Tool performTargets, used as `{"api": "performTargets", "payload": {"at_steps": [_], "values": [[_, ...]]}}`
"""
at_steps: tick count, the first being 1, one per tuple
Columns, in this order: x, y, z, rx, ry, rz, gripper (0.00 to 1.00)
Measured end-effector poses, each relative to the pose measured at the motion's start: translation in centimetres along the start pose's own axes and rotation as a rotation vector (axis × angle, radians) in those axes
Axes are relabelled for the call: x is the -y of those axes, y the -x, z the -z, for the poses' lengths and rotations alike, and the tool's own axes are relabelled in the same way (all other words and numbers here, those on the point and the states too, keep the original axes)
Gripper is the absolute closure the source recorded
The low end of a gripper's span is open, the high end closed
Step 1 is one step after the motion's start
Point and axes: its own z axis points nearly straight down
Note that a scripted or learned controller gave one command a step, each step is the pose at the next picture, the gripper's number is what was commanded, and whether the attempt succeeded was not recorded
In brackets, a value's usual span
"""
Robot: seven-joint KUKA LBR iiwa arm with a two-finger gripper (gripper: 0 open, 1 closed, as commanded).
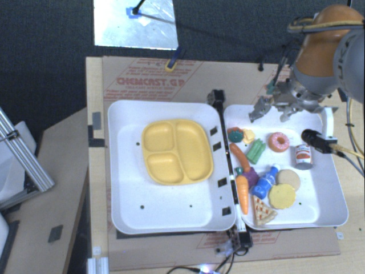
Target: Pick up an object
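Two white bins sit side by side below me. Nearest the camera in the right bin (331, 210) lies a pizza slice (263, 211), with a carrot (242, 193) just beside it along the divider. A yellow round cookie (282, 196) and a paler biscuit (288, 179) touch each other a little further back, next to a blue bottle (265, 182). Behind those come a small can (303, 156) with a red label whose writing is too small to read, a green pickle-like piece (256, 150), a red sausage-like piece (239, 154), and a pink donut (279, 142). A small orange and yellow piece (239, 135) lies near the back left of this bin.

The left bin (122, 170) holds a yellow divided plate (175, 151) with three compartments, all bare.

My gripper (272, 111) hovers over the far edge of the right bin, fingers spread apart and gripping nothing, well apart from the donut and the other toys.

Beyond the bins, the cardboard (151, 79) underneath reads "CHEMCAST GP" in red. Farthest back lies a shiny square sheet (136, 15).
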Motion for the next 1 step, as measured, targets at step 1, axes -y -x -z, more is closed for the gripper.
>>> {"api": "performTargets", "payload": {"at_steps": [1], "values": [[-0.69, 0.26, -4.45, 0.000, -0.003, -0.001, 0.00]]}}
